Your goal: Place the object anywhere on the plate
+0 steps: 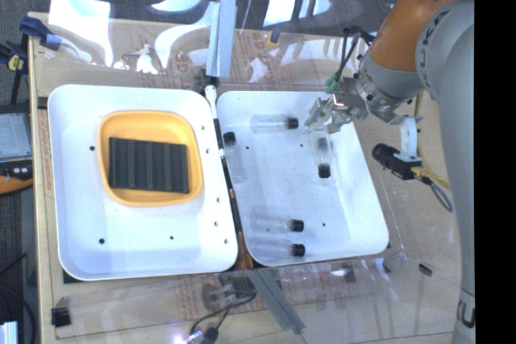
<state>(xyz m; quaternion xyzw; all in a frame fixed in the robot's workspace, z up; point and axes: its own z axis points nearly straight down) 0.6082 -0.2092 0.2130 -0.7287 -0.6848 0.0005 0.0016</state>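
Camera view: the gripper (329, 115) hangs over the upper part of the right bin (367, 234); whether it is wide or narrow cannot be told. Clear black-capped vials (274, 123) lie scattered in that bin. Left of it, the yellow plate (149, 129) sits in the left bin (72, 238).

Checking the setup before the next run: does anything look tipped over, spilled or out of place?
Nothing looks spilled or broken. The clear vials lie scattered on their sides across the right bin, at mixed angles. The yellow plate sits flat in the left bin.
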